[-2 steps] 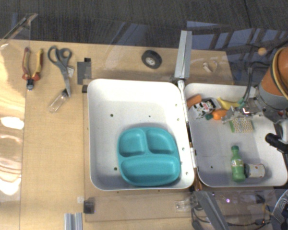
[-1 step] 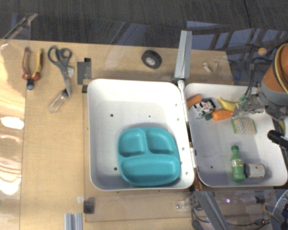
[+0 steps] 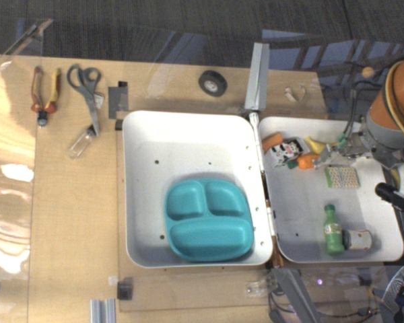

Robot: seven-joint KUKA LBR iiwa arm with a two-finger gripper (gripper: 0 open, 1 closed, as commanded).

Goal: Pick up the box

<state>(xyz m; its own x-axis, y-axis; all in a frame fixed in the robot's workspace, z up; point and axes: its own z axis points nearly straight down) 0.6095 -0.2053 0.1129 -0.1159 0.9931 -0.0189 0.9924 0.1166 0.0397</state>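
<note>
Arm (image 3: 397,106): right edge of frame, above the right bin (image 3: 390,251).
Gripper: cannot tell its state.
Box (image 3: 341,176): upper middle of the right bin, lying flat.
Bottle (image 3: 332,230): lower right bin.
Tray (image 3: 209,219): left bin (image 3: 141,180).

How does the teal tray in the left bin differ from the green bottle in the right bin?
The teal tray is wide, flat and split into three compartments; the green bottle is narrow and much smaller. The teal tray has the left bin to itself, while the green bottle lies in the right bin beside a small can, with other small items. Both rest near their bin's front edge.
</note>
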